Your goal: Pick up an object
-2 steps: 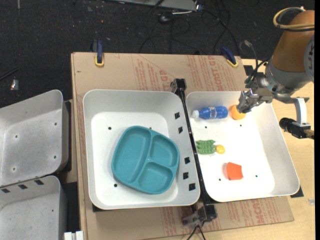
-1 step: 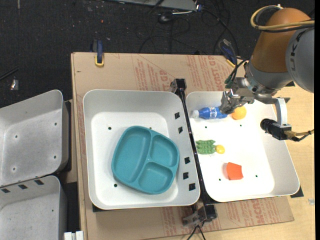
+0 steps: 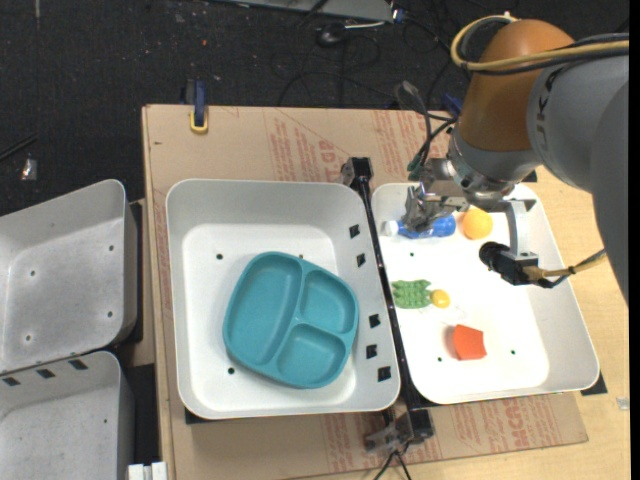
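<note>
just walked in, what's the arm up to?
The KUKA arm reaches in from the right and has its gripper low over the far left corner of the right bin, directly above a blue object. From this angle it's unclear whether it has gripped it. A yellow ball sits just beside it; a green piece, a small yellow piece and an orange block lie nearer the front. The left bin holds a teal divided tray.

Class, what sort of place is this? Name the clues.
Probably a robotics lab: a grey robot arm with an orange band, two shallow white bins on a cardboard-covered bench, and loose cables on the dark floor.
</note>
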### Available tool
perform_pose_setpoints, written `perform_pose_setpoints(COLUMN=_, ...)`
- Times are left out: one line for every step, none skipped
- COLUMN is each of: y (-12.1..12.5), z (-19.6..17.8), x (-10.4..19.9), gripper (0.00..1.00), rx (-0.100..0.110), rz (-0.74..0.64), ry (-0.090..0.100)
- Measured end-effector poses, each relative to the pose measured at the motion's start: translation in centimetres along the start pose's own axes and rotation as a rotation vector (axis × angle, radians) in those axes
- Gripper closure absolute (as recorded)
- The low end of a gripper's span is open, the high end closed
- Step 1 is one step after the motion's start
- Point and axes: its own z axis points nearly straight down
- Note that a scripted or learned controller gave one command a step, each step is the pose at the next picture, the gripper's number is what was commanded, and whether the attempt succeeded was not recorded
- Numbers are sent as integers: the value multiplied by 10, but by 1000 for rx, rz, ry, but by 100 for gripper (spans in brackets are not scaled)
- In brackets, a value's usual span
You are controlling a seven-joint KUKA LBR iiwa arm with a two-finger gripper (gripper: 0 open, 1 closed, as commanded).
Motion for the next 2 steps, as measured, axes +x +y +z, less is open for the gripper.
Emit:
perform_pose_setpoints(y=6, z=0, x=47, gripper=100, rx=-2, rz=0, ry=0)
perform_pose_setpoints(y=5, z=-15, x=96, gripper=100, rx=-3, rz=0, ry=0)
